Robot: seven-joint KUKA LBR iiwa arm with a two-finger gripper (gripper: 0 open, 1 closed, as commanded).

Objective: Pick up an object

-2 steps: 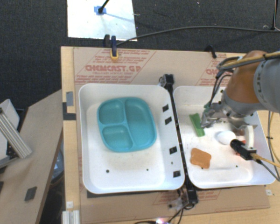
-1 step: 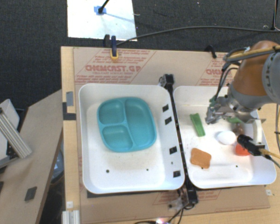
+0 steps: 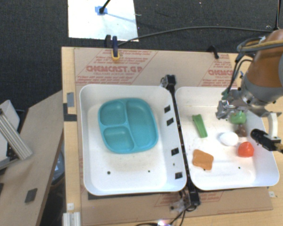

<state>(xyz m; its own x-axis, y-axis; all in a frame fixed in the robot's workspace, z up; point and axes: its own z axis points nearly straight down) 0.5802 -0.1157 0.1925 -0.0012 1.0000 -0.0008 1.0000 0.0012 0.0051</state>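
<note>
My gripper (image 3: 225,109) hangs over the upper right part of the right bin (image 3: 212,175). Just to its right, partly under the wrist, lies a round green object (image 3: 237,117), and a small brownish piece (image 3: 243,130) sits just below that. Whether the gripper touches the green object cannot be told. Further objects lie in the same bin: a green stick (image 3: 199,125), a white egg-shaped thing (image 3: 228,138), a red round thing (image 3: 245,149) and an orange chunk (image 3: 203,159).
The left bin (image 3: 132,182) holds a teal divided plate (image 3: 128,125). A black divider strip (image 3: 178,131) runs between the bins. The arm's orange band (image 3: 269,65) looms over the right bin's far corner, with a black part (image 3: 263,139) jutting near its right wall.
</note>
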